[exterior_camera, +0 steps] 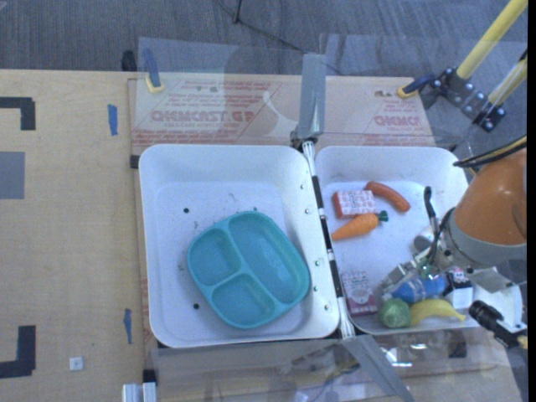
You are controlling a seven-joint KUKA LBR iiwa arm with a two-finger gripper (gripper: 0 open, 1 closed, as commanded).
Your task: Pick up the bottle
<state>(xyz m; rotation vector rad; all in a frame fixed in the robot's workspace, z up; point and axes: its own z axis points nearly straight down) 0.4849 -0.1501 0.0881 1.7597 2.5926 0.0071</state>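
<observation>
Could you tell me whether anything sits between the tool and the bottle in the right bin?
Nothing visible separates them. The tool is already down at the blue bottle near the right bin's front edge. A green ball and a banana lie close against the bottle on its near side and may crowd a grasp.

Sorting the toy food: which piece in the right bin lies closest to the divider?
The orange carrot, its tip nearly at the divider; the sausage, banana and green fruit lie farther right.

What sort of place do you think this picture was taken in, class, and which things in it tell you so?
Most likely a robotics lab test bench: a robot arm reaches over two white bins, toy food such as a carrot lies in one, and blue tape markers dot the board.
</observation>
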